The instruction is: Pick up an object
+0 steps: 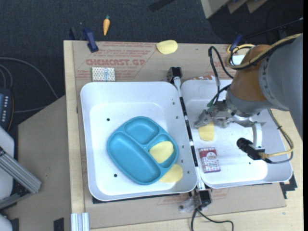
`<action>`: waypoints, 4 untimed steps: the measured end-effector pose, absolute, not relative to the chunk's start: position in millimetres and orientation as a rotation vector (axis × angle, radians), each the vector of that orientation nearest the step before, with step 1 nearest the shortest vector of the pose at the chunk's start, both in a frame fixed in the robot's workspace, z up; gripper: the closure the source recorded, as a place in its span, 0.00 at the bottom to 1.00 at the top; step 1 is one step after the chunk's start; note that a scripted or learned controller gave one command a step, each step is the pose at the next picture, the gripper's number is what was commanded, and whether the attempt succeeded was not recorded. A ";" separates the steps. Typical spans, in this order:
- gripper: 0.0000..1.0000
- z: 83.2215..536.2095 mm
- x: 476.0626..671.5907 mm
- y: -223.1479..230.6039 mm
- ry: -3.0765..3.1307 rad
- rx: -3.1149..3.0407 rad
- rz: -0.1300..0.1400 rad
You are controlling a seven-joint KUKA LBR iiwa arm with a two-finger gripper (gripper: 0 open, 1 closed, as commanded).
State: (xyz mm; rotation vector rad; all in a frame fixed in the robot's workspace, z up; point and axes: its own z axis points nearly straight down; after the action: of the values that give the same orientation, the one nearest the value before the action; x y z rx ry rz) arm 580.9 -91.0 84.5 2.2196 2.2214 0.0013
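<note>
Grey rounded arm (284,76); orange band above the wrist; black cables looping alongside; end effector (211,118) seemingly metallic grey.

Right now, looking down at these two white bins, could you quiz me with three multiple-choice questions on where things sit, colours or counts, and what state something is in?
1. Where does the blue divided plastic tray lie?
A. left white bin
B. right bin
C. on the floor

2. How many pale yellow soft pieces show?
A. one
B. two
C. four

3. How does the small red-and-white packet lie?
A. standing on edge
B. flat on the right white bin floor
C. on the tray

Answers: 1 A, it sits inside the left bin. 2 C, one on the tray, one beside it, one in the right bin, one on the cardboard. 3 B, its face points upward.
</note>
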 end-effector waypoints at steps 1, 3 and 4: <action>1.00 94.6 581.3 -90.9 2.221 2.218 0.003; 0.00 84.2 571.4 -95.3 2.223 2.224 -0.002; 0.00 84.5 560.6 -97.5 2.223 2.223 -0.002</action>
State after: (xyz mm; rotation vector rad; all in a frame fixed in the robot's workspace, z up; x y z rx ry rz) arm 560.6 -97.5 84.5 2.2234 2.2226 -0.0015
